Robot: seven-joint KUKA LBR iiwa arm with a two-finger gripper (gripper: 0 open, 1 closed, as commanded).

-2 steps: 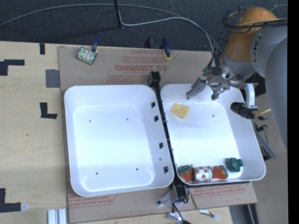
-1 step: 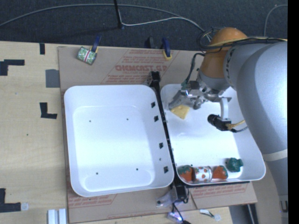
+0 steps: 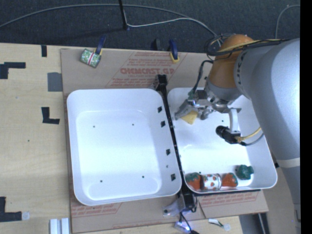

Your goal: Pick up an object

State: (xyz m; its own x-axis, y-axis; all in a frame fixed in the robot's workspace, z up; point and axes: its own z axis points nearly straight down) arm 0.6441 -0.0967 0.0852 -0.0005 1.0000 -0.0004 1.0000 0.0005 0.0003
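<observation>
My gripper (image 3: 191, 113) hangs over the upper left part of the right bin (image 3: 258, 150), close to the divider between the bins. A small yellow block (image 3: 190, 117) sits between its fingers (image 3: 182, 111), partly covered by them, and the gripper is shut on it. Along the right bin's front wall lie a red and green strawberry-like toy (image 3: 194, 180), a white and red can (image 3: 211, 181), an orange-red item (image 3: 229, 180) and a green item (image 3: 243, 170).
The left bin (image 3: 78, 130) lies to the left of the black divider (image 3: 168, 130). A small green-patterned box (image 3: 90, 57) rests on the cardboard behind the bins. A black cable connector (image 3: 226, 133) dangles from the wrist over the right bin.
</observation>
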